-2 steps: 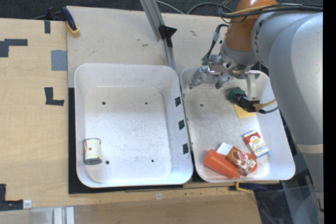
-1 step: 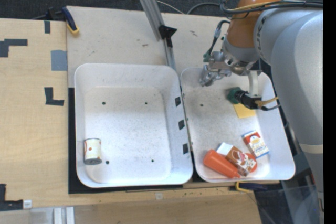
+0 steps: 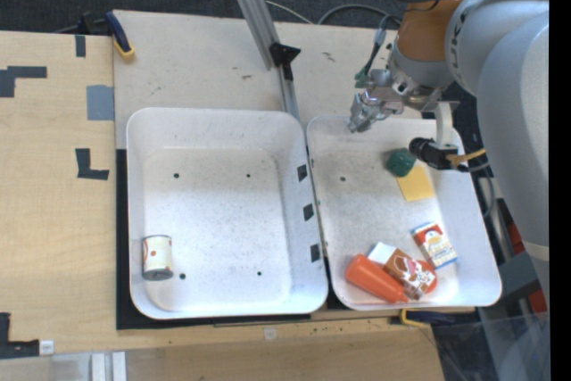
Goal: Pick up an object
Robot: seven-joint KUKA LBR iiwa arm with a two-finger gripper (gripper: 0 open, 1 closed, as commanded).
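Observation:
My gripper (image 3: 359, 122) hangs over the far edge of the right bin (image 3: 357, 219), near its back left corner, with nothing seen between its fingers. In that bin lie a green round object (image 3: 400, 161) and a yellow flat piece (image 3: 416, 184) toward the back right. Near the front sit a small red and white carton (image 3: 434, 244), an orange carrot-like object (image 3: 375, 278) and a brown and red packet (image 3: 411, 273) with a white block (image 3: 381, 253) beside it. The left bin (image 3: 214, 147) holds a small can (image 3: 157, 257) at its front left corner.
A slanted metal pole (image 3: 254, 4) rises from behind the bins where they meet. A blue and yellow clamp (image 3: 119, 35) sits at the bench's back left. Black clips (image 3: 308, 211) line the divide between the bins.

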